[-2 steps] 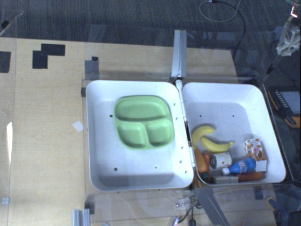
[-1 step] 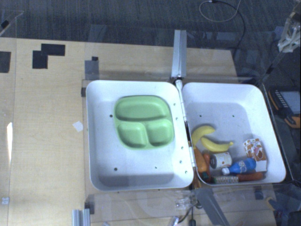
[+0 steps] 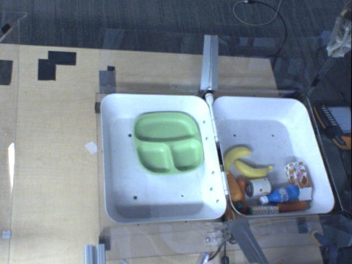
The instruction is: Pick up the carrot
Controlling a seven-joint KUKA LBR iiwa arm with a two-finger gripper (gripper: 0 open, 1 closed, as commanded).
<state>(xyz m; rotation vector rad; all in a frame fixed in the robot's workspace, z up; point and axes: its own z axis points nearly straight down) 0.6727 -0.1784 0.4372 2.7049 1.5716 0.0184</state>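
The carrot (image 3: pixel 290 206) looks like the long orange-red piece with a dark green end, lying along the front wall of the right bin (image 3: pixel 264 111). It rests just below a blue bottle (image 3: pixel 283 194) and a small can (image 3: pixel 257 188). A pale part of my gripper (image 3: pixel 339 37) shows at the view's top right edge, outside and well behind the right bin, far from the carrot and blurred.
A yellow banana (image 3: pixel 245 163), a stubby orange item (image 3: pixel 235 189) against the divider and a printed snack packet (image 3: pixel 298 175) share the right bin's front half. The left bin (image 3: pixel 115 147) holds a green divided plate (image 3: pixel 168 142). A cable (image 3: pixel 258 10) loops on the floor behind.
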